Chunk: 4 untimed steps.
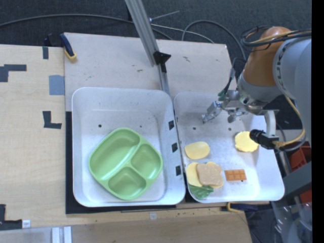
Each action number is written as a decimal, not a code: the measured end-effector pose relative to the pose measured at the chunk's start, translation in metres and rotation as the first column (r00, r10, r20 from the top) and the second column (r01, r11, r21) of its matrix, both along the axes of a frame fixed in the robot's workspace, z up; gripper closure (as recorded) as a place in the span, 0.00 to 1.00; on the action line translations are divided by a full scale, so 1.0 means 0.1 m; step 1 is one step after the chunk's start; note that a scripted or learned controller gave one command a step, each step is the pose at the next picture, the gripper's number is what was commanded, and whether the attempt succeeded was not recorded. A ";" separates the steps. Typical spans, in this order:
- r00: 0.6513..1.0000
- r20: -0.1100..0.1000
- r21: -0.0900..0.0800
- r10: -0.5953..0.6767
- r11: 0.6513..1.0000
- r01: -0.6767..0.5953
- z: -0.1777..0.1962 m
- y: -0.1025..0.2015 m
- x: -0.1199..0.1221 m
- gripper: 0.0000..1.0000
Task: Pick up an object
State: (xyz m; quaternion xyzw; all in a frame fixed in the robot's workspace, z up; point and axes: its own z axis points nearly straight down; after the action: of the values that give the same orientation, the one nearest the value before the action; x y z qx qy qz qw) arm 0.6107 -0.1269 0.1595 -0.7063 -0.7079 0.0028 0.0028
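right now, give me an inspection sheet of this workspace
surface: two white bins, left bin, right bin, on a pale bench
job's things: right bin holds yellow pieces, sandwich, orange wafer
clutter: green divided plate in left bin
grippers: gripper over right bin's upper part, nothing between fingers
cables: black cables behind bench
surroundings: metal pole, dark floor
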 end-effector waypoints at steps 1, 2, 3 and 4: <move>1.000 0.001 0.000 0.000 1.000 0.000 -0.50 0.06 -0.10 0.00; 1.000 0.006 -0.002 0.001 1.000 -0.001 -0.72 0.06 -0.10 0.00; 1.000 0.006 -0.001 0.001 1.000 -0.001 -0.61 0.07 -0.09 1.00; 1.000 0.012 -0.001 -0.001 1.000 0.001 0.01 0.02 -0.10 1.00</move>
State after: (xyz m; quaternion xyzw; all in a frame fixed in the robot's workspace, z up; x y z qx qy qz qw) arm 0.6010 -0.1248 0.1609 -0.7067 -0.7075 -0.0012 -0.0017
